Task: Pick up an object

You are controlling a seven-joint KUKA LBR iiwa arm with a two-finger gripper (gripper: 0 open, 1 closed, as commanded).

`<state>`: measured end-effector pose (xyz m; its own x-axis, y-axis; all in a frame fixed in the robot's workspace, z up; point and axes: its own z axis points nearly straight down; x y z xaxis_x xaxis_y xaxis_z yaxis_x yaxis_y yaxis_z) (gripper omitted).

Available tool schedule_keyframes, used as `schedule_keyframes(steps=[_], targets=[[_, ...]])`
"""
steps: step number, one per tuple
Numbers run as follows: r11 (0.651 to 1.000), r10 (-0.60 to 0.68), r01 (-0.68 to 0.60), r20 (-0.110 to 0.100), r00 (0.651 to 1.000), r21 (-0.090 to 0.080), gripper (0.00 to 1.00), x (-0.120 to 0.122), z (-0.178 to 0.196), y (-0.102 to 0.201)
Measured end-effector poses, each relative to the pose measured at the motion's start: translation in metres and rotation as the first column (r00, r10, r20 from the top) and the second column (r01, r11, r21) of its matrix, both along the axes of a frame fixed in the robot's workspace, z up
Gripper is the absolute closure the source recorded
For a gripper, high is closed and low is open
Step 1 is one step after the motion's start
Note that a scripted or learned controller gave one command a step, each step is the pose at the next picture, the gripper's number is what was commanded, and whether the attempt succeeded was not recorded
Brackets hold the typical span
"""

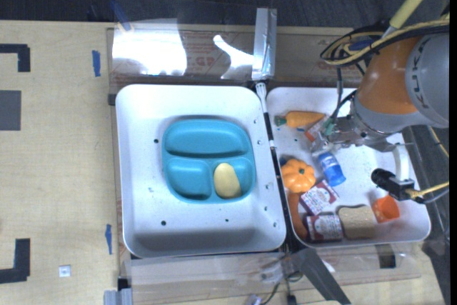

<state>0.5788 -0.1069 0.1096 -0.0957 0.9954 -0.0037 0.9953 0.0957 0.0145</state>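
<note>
My gripper (pixel 323 138) hangs low over the upper middle of the right bin (pixel 418 225), with the grey and orange arm behind it to the right. Just below it lies a small blue bottle (pixel 331 169), tilted, very close to the gripper tip. An orange carrot (pixel 303 118) lies just left of the gripper near the bin's back wall. A small orange pumpkin (pixel 297 174) sits at the bin's left side. Whether the gripper touches the bottle cannot be told.
Red and white packets (pixel 320 200) and a brown bread piece (pixel 356 218) lie at the right bin's front, an orange cup-like item (pixel 386 208) beside them. The left bin (pixel 136 153) holds a blue divided plate (pixel 193 146) with a yellow lemon (pixel 227 181).
</note>
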Motion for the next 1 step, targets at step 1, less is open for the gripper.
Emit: schedule_keyframes(steps=[1], targets=[[0.996,-0.087,0.087,-0.006,0.996,0.005,1.0,0.0305,0.1025,0.0686]])
